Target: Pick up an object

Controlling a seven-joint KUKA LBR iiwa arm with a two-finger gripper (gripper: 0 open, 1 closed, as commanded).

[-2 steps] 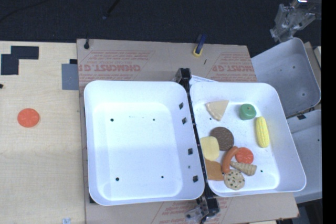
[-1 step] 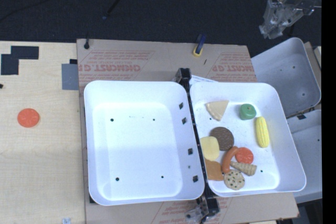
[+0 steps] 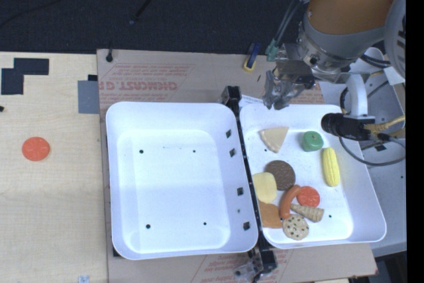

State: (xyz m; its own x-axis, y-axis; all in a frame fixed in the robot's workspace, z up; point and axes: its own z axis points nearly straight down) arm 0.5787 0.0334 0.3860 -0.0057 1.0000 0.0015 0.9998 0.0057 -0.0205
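You see the gripper (image 3: 278,97) above the far edge of the right bin (image 3: 371,209); whether its jaws are released or clenched, I cannot tell. The corn (image 3: 330,166) lies right of the green ball (image 3: 312,140).

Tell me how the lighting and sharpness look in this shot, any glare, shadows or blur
Camera view: even, fairly bright light; the left bin looks washed out on its rim with a soft grey shadow across its floor; the toy food in the right bin is reasonably sharp; the gripper is slightly soft; the background above the bench is dark.
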